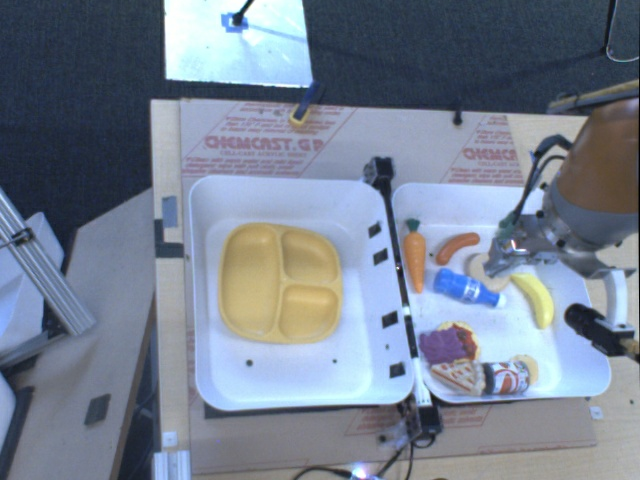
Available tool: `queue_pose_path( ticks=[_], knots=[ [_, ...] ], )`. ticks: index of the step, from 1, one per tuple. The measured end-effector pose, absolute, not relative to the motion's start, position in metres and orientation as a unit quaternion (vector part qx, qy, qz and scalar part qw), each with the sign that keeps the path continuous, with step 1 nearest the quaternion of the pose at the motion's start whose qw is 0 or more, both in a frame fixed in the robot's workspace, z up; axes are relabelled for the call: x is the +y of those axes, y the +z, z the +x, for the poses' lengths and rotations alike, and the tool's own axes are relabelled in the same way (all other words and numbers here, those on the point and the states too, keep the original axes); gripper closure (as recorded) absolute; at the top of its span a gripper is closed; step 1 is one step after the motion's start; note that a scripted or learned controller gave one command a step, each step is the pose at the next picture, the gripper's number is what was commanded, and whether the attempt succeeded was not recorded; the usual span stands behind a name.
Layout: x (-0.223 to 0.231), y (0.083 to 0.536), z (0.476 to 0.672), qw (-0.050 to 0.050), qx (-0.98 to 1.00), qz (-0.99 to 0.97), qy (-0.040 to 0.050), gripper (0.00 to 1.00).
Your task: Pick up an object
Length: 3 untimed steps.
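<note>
The right bin [590, 373] holds several toy foods: an orange carrot [413, 254], a red sausage [458, 247], a blue bottle [467, 289], a yellow banana [535, 299], purple grapes [447, 345], a pizza slice [455, 376] and a small red-labelled can [505, 376]. My gripper [503, 256] hangs over the upper middle of this bin, just right of the sausage and above the banana's top end. A pale round piece [477, 265] lies partly under it. The wrist hides what lies directly beneath the gripper.
A yellow divided plate [280, 282] lies in the left bin [215, 368]. A black divider with clips [393, 268] runs between the bins. The grey and orange arm [600, 183] covers the right bin's far right corner. A black part [597, 330] juts in at the right edge.
</note>
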<state>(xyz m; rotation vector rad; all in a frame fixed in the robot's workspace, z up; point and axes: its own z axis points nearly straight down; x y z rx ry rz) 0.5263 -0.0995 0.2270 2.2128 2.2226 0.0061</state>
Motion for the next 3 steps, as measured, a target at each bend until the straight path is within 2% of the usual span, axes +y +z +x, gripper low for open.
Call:
queue_pose_path(
  ticks=[1, 2, 3],
  knots=[
    [-0.052, 0.215, 0.531, 0.0, 0.71, 0.704, 0.001, 1.0],
    [-0.055, 0.216, 0.53, 0.0, 0.708, 0.706, 0.0005, 1.0],
    [-0.051, 0.216, 0.54, 0.001, 0.709, 0.705, 0.0012, 1.0]
  ],
)
